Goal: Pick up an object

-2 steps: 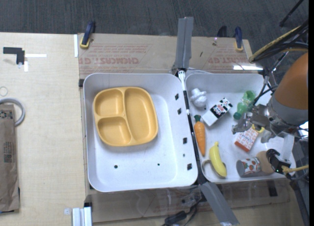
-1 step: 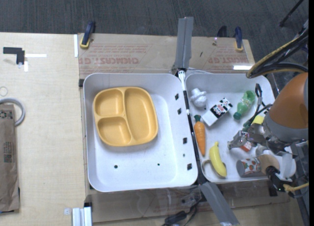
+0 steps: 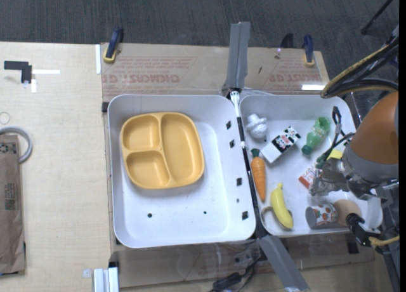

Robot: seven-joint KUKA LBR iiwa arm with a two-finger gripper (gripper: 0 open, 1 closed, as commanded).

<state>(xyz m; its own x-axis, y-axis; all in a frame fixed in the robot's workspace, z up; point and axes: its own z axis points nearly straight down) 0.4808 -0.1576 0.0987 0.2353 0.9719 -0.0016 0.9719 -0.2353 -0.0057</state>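
We took the right-hand bin (image 3: 288, 101) as our landmark and ordered everything from it, largest first. To its left, rim against rim, sat the left-hand bin (image 3: 127, 221), and in that one lay a yellow divided plate (image 3: 162, 150), well apart from our landmark's contents. The arm (image 3: 379, 137), grey with its orange band, reached in over the landmark's right edge, and its gripper (image 3: 325, 179) hung low over the right part of the bin floor.

We could not tell how the pincer stood: cables and the wrist body masked the fingertips, and nothing showed plainly between them.

Inside the landmark bin, a carrot (image 3: 258, 178) lay along its left wall, with a banana (image 3: 281, 207) just beside it toward the near left corner. A black-and-white cow-patterned carton (image 3: 281, 144) sat near the middle, a green bottle (image 3: 316, 134) toward the far right, and a small white figure (image 3: 257, 126) by the far left corner. A printed can (image 3: 321, 216) lay on its side near the front rim, just beside a tan rounded object (image 3: 348, 207). A small red-and-white packet (image 3: 307, 176) lay close to the gripper.

We judged the step in hand to be the descent onto a candidate, likely the packet or the can. The next move would call for the fingers to close squarely on one item, then a straight lift.
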